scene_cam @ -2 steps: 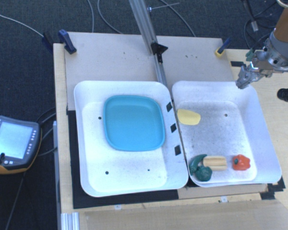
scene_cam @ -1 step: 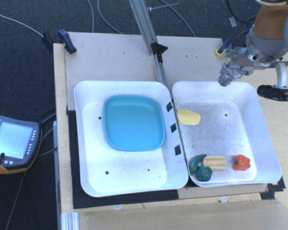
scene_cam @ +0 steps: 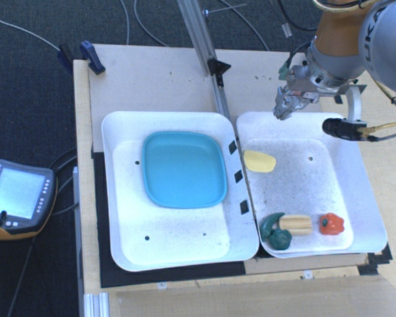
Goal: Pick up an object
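Wooden bench (scene_cam: 152, 78) carries two white bins; the hand (scene_cam: 285, 105) hangs over the right bin (scene_cam: 356, 157), grip state unclear.
Yellow piece (scene_cam: 259, 162) looks light, smooth, maybe slippery; better to pinch it across its short width.

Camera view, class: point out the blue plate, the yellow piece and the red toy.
blue plate (scene_cam: 185, 169), camera view, on its flat centre.
yellow piece (scene_cam: 259, 162), camera view, on its middle.
red toy (scene_cam: 330, 224), camera view, on its round body.

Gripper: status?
Gripper above right bin's far rim, nothing held. Yellow piece nearest, untouched. Nothing in the way.
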Robot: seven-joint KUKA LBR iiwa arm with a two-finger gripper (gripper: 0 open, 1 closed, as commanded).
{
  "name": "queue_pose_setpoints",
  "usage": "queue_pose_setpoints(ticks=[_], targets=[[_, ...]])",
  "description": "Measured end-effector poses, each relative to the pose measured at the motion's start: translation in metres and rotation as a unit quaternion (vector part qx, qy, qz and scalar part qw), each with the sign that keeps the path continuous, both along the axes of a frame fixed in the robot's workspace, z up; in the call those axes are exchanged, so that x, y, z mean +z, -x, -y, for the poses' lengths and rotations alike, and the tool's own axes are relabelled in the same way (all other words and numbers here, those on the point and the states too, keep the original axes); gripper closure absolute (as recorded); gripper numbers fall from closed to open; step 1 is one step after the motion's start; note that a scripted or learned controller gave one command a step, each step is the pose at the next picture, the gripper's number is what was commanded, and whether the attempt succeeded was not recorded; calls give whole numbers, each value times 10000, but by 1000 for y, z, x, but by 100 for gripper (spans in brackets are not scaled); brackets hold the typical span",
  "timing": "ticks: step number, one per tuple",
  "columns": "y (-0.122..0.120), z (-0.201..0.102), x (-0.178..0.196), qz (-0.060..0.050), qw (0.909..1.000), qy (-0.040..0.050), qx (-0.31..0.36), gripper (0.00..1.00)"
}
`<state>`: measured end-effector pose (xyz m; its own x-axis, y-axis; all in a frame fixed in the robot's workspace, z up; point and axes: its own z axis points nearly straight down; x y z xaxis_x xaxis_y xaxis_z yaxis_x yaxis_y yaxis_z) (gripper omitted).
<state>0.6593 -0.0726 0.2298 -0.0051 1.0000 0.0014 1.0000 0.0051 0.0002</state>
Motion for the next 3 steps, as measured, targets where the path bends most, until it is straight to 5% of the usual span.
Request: queue_pose_setpoints(ticks=[3], targets=[[9,-164,12,5,10000,-2,1,100]])
